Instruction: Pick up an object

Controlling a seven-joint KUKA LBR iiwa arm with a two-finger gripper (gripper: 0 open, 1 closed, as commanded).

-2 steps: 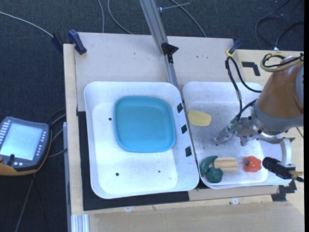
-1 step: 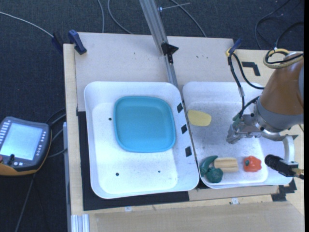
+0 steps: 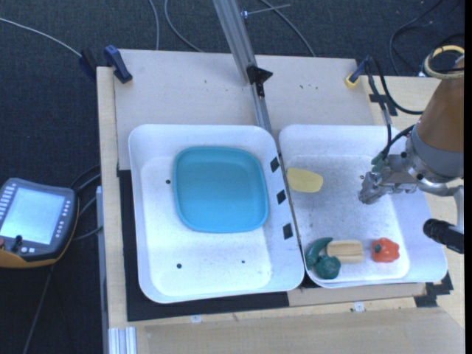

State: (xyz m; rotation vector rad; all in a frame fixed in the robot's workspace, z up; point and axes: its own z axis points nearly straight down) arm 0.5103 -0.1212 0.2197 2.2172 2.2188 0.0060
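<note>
Gripper point(image 3: 371, 190) is hanging over the middle of the right bin point(image 3: 346, 135), low above bare speckled floor, and I'm not seeing anything between its tips; from this slant I cannot tell whether it is spread or closed. The arm point(image 3: 442, 124) is reaching in from the right, its orange band sitting above the grey wrist.

I'm reading the candidates now. A yellow flat piece point(image 3: 304, 180) is lying near the bin's left wall, well apart from the gripper. Along the near wall I'm looking at a row: a green vegetable-shaped toy point(image 3: 322, 258), a tan block point(image 3: 345, 251) touching it, and a red tomato-like toy point(image 3: 384, 250) just beside the block. The left bin point(image 3: 151, 220) is carrying a blue plate point(image 3: 220, 189).

What I'm worrying about: the gripper is hovering over empty floor, so a straight descent from here is likely closing on nothing. If I'm going for the row, the things are lying tight against the near wall, so a finger may be striking the rim or nudging the neighbour rather than straddling one piece. The green toy and the tan block are touching, which risks a double or a glancing grasp. The red toy looks rounded and may squirt out sideways. The yellow piece looks thin, and the tips may skate over it.
</note>
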